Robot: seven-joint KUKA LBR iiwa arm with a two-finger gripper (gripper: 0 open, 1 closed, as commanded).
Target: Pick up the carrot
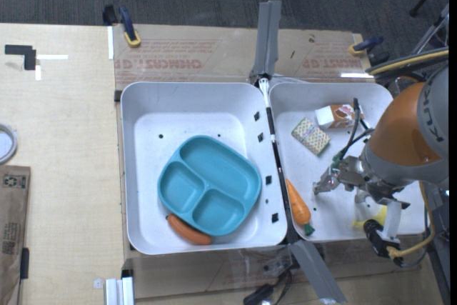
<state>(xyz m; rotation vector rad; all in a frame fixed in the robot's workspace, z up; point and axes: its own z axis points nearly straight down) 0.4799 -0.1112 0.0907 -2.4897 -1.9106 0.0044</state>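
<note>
1. Table (64,225): carries two white bins side by side.
2. Arm (407,132): reaches into the right bin (335,225); approach step judged in hand, no grasp made.
3. Gripper (330,182): poised near the carrot, to its right; whether the jaws are spread or pressed together, I cannot tell.
4. Carrot (298,205): lies against the right bin's left wall, long axis running from upper left to lower right, green stem end nearest the camera. Next move calls for shifting left and straddling it across its width.
</note>
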